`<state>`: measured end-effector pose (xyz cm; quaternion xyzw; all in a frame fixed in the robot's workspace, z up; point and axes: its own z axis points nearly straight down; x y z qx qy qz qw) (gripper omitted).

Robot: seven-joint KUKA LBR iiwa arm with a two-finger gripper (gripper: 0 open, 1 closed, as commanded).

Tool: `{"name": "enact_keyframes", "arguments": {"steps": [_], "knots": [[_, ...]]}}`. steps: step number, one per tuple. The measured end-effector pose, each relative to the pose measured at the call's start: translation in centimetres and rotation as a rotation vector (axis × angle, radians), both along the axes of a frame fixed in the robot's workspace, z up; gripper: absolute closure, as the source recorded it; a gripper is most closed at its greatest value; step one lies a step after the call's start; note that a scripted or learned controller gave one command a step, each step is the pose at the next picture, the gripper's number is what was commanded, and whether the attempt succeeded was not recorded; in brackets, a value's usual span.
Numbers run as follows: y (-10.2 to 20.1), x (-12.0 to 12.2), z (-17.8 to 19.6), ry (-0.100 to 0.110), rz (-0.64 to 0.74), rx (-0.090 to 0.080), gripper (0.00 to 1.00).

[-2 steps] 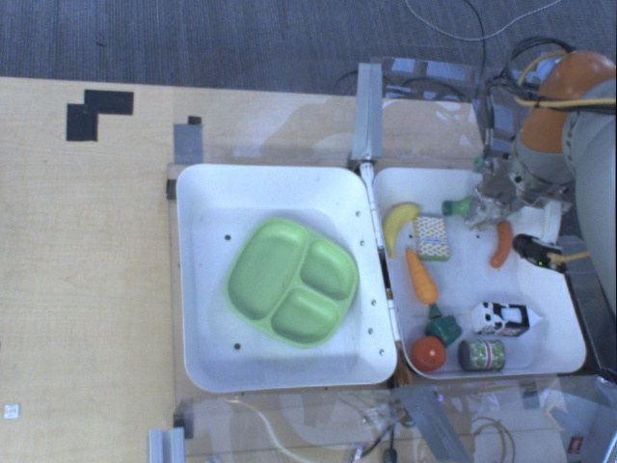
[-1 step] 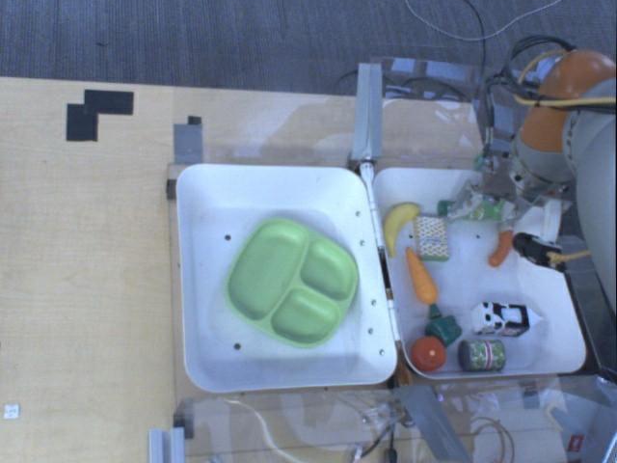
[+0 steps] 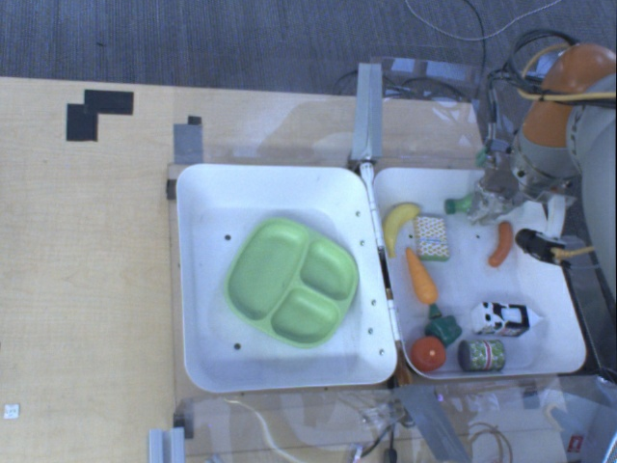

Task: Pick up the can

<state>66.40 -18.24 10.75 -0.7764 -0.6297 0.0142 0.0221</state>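
The gripper (image 3: 487, 204) hovered at the right bin's (image 3: 569, 302) far edge, its opening impossible to tell, well apart from the can (image 3: 482, 355) near the front.

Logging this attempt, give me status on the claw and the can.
Claw at right bin's far edge, by green toy. Can lying at near edge, untouched. Cow toy right beside it.

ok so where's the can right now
The can lies on its side near the right bin's front edge, just right of the tomato and below the toy cow.
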Motion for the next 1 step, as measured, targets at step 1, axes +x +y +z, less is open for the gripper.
{"name": "enact_keyframes", "arguments": {"steps": [1], "knots": [[0.06,0.12,0.10,-0.005,0.002,0.000,0.00]]}}
